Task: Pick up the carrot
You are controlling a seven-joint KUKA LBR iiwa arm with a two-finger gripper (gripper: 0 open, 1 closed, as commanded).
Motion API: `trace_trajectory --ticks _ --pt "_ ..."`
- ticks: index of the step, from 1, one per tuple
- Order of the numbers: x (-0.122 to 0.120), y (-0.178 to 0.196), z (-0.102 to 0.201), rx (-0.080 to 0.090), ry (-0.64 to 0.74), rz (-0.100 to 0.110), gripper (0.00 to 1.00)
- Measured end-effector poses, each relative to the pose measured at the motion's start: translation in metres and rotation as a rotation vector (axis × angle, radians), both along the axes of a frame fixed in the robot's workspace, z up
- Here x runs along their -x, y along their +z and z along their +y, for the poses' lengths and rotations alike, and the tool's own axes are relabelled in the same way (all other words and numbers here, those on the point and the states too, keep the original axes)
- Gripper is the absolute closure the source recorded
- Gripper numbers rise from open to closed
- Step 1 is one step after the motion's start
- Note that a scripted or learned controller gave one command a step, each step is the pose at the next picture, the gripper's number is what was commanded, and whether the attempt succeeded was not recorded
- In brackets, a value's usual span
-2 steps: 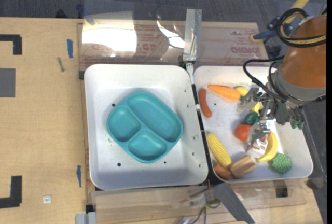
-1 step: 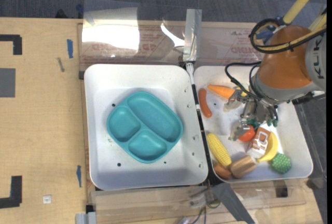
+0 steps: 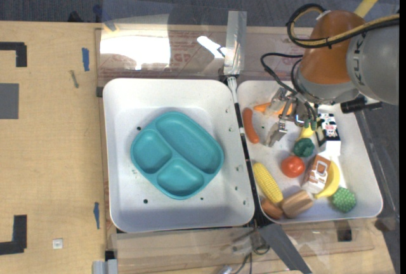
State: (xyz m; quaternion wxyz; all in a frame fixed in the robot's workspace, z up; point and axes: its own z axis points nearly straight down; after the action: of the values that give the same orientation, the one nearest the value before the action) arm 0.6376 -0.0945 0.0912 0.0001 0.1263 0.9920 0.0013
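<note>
From the camera above the bench (image 3: pixel 44 158), two white bins sit side by side. The left bin (image 3: pixel 120 101) holds a teal divided plate (image 3: pixel 177 153). The right bin (image 3: pixel 368 171) holds the toy food. The carrot (image 3: pixel 250 125) lies close to that bin's left wall, orange, pointing roughly up and down the picture. The arm (image 3: pixel 330 57) reaches in from the right, and its claw (image 3: pixel 282 119) hangs over the upper part of the right bin, just right of the carrot; how far it is parted I cannot tell, and nothing shows between its tips. Lower in the bin lie a corn cob (image 3: pixel 268 182), a tomato (image 3: pixel 292 166), a banana (image 3: pixel 331 181) and a green ball (image 3: pixel 344 199).
</note>
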Motion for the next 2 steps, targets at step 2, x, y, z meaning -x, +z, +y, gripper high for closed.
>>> trace_trajectory --ticks 2 --pt "0.0 0.099 0.023 0.002 -0.209 -0.014 1.0"
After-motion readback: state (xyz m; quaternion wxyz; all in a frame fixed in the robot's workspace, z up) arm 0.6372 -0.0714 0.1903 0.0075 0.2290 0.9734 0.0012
